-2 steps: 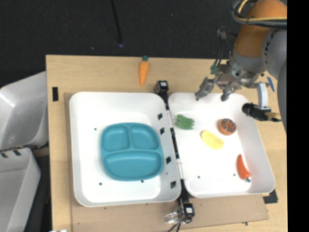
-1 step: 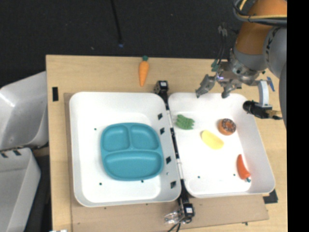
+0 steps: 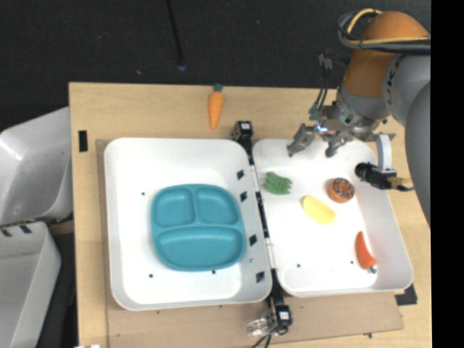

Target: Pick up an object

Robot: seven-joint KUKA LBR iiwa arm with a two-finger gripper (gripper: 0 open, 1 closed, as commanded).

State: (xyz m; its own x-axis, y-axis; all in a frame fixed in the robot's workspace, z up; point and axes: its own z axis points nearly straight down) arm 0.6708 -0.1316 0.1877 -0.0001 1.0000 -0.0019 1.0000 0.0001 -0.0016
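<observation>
On the table point(image 3: 87, 100), the left bin point(image 3: 119, 267) holds one teal divided plate point(image 3: 197, 225). One orange carrot point(image 3: 215, 106) lies by the table's far edge. The right bin point(image 3: 391, 267) holds four items: green leafy piece point(image 3: 277, 183), yellow lemon point(image 3: 317, 209), brown round piece point(image 3: 341, 189), red pepper point(image 3: 365, 251). The claw point(image 3: 317, 145) hangs open, holding nothing, at that bin's far edge.

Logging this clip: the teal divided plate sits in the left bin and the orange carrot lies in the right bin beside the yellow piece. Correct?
Not quite. In the camera view the carrot lies on the bench above the left bin, outside both bins. The teal plate is placed as stated.
</observation>
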